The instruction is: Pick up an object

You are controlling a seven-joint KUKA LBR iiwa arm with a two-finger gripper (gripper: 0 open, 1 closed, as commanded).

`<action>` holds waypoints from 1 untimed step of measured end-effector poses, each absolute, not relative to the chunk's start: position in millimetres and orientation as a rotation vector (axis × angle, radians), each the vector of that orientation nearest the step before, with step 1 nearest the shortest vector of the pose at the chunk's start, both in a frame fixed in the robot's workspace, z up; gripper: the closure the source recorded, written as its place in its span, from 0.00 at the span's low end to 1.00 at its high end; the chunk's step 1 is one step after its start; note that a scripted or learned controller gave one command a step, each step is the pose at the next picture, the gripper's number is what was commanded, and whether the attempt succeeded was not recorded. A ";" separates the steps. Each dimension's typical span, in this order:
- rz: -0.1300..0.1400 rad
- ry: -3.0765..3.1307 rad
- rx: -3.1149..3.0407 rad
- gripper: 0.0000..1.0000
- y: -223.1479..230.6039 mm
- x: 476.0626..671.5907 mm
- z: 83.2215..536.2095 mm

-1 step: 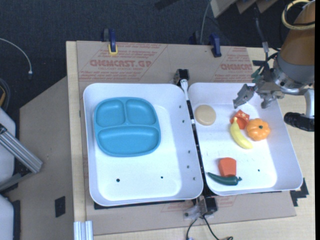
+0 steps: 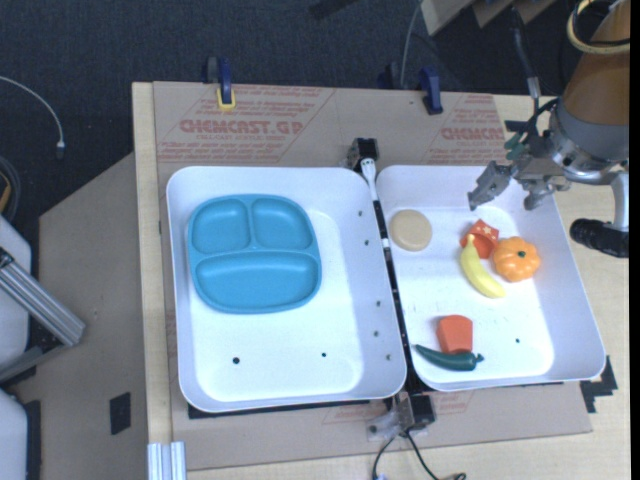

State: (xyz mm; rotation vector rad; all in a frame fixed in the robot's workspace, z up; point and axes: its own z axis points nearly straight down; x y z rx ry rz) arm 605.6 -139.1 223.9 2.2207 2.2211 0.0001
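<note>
Two white bins are seen side by side on the tabletop (image 2: 150, 268). In the left bin (image 2: 340, 298), at the centre left of the frame, a blue divided plate (image 2: 255, 253) is placed flat.

In the right bin (image 2: 560, 338), several small objects are found. A round beige piece (image 2: 410, 230) is placed near the bin's upper left corner. A yellow banana (image 2: 481, 270) is lying in the middle, touching a small red piece (image 2: 484, 238) above it and an orange pumpkin (image 2: 516, 258) on its right. Lower down, an orange-red cup (image 2: 455, 332) is standing just above a dark green pepper (image 2: 448, 359).

The tool (image 2: 510, 193) is seen at the upper right of the frame, above the far part of the right bin. Its two fingers are spread apart and nothing is gripped between them. The red piece is located just below it.
</note>
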 end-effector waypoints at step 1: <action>-0.005 2.224 2.225 0.00 -147.1 611.1 170.9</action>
